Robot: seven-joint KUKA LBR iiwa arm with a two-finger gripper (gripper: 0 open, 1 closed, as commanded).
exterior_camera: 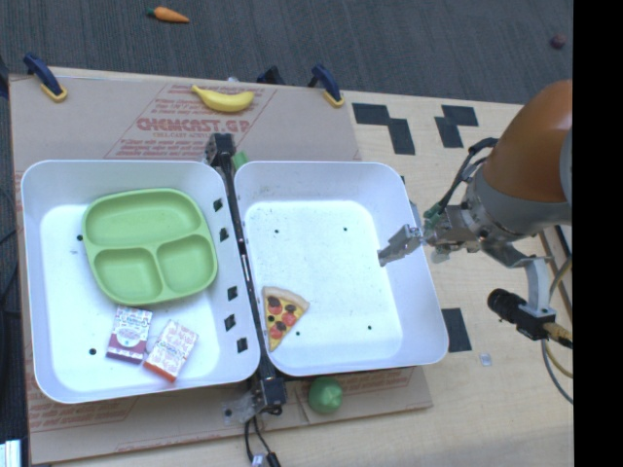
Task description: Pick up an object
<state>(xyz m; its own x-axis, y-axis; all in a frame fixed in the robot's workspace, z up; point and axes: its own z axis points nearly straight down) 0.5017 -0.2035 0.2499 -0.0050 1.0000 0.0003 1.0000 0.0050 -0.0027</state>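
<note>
Toy pizza slice (282,315), lying flat on the floor of the right bin (414,290) at its near-left corner, close beside the divider where the two bins meet. It is the one loose object in that bin and the likeliest thing to pick. It appears to be a light, rigid plastic wedge, thin and low, with a smooth surface that would probably slip under a shallow pinch; the soundest hold is judged to be across its width near the crust end, fingers coming straight down, since the bin wall at its left leaves little room on that side. The claw (397,246) hangs over the right part of the same bin, near the right rim, well apart from the slice and with nothing in it; whether its fingers stand wide or narrow cannot be told at this size. In the left bin (39,290) lie a green divided tray (148,243) and, nearer the front, two small flat packets (152,341) side by side. On the tabletop (487,397) outside the bins: a toy banana (224,96) beyond them and a green ball (326,394) just in front of the right bin.
</note>
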